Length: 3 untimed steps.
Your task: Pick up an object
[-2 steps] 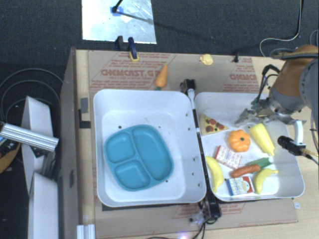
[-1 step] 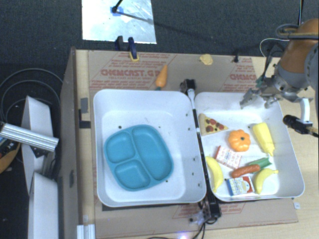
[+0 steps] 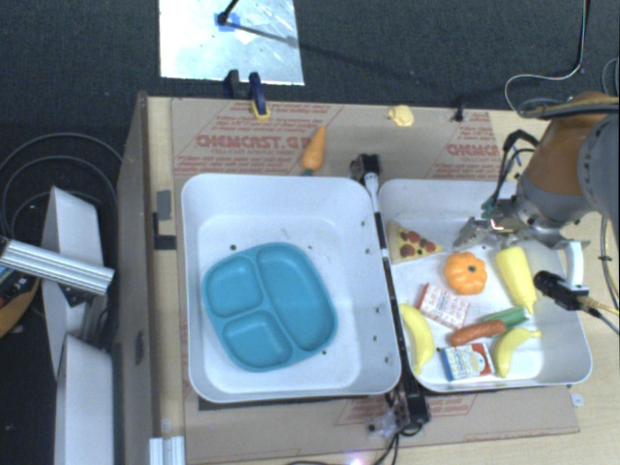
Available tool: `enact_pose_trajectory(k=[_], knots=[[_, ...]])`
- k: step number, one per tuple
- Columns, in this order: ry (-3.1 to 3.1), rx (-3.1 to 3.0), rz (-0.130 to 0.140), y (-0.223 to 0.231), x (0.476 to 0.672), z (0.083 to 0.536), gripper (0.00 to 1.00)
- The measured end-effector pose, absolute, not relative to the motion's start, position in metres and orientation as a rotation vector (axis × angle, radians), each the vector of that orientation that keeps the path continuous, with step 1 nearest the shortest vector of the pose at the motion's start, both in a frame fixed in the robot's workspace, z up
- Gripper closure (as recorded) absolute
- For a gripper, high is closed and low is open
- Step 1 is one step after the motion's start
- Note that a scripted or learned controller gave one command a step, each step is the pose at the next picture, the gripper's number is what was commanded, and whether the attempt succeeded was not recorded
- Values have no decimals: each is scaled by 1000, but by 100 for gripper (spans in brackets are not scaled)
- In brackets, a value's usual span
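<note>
The right bin holds several toy foods: a pizza slice, an orange round fruit, a pale yellow vegetable, a white and red packet, two bananas, a red pepper with a green stalk and a blue and red box. My gripper hangs over the bin's far right part, just above and right of the orange fruit and right of the pizza slice. I see nothing held in it.
The left bin holds a blue divided plate. A toy carrot and a small yellow piece lie on the cardboard behind the bins. A black fitting juts over the right bin's right side.
</note>
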State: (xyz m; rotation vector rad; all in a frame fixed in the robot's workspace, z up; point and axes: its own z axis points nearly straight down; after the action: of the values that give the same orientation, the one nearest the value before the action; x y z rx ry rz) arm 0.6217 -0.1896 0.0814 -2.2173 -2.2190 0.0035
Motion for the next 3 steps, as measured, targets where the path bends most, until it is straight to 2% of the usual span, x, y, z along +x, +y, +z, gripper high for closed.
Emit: enact_pose_trajectory(k=[1,2,3], knots=[[-2229,-2208,-3,-105,573,98,0],[-2221,-2220,1,-111,549,84,0],[-2225,-2221,-3,-111,551,95,100]])
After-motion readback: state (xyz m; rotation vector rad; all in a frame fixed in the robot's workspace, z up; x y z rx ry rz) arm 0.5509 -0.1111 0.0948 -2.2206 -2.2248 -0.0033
